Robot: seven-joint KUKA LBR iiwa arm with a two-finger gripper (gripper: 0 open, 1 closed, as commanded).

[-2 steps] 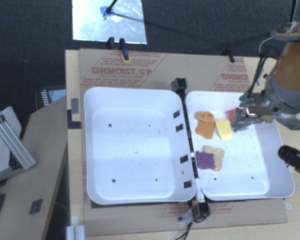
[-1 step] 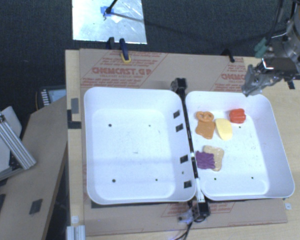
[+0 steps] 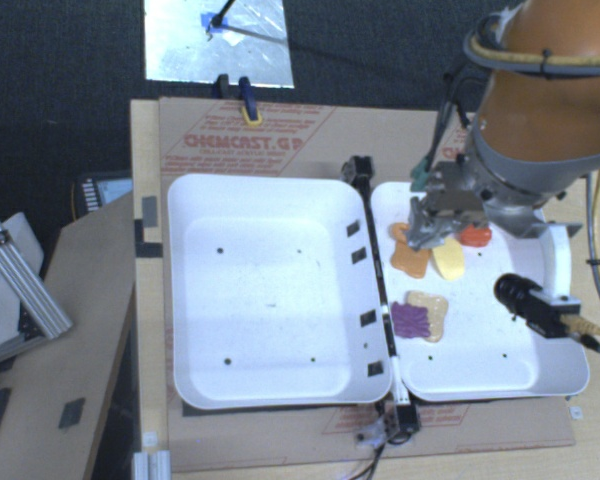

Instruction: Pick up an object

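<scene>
Hung low over the orange piece (image 3: 410,259) and yellow piece (image 3: 448,261) at the right bin's (image 3: 540,373) upper left, gripper (image 3: 427,236) spread unreadable; best lowered squarely onto one piece

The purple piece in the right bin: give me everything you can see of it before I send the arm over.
The purple piece is small, flat and roughly square, matte, with faint ridges and a ragged lower edge. It lies flat on the floor of the right bin, near the divider, overlapping the left part of a pale tan slab. It sits apart from the claw, which is over the orange piece farther back.
</scene>
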